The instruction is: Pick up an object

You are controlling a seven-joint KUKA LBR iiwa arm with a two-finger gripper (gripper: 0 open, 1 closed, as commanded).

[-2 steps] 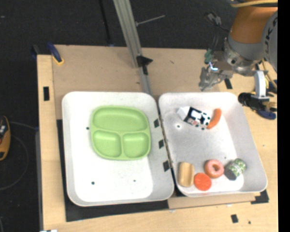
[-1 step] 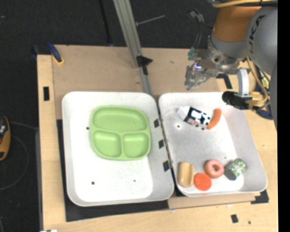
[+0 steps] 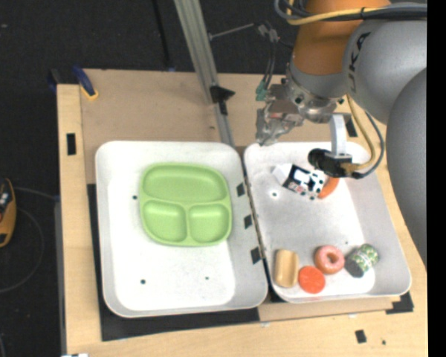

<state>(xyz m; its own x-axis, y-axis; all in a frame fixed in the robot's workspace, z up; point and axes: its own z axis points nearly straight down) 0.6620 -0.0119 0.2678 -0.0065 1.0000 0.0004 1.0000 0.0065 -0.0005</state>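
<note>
Camera view: your gripper (image 3: 270, 134) hangs over the upper left corner of the right bin (image 3: 372, 222), above the rim; fingers blur together, so you cannot tell their state, and nothing shows between them. Likely pickings sit along the lower edge: bread roll (image 3: 285, 267), tomato (image 3: 311, 280), doughnut (image 3: 328, 259), a speckled lump (image 3: 362, 259). A black-and-white box (image 3: 305, 180) lies upper centre. Left bin (image 3: 119, 274) holds a green divided plate (image 3: 185, 203). Plywood bench (image 3: 149, 103), dark floor around.
</note>
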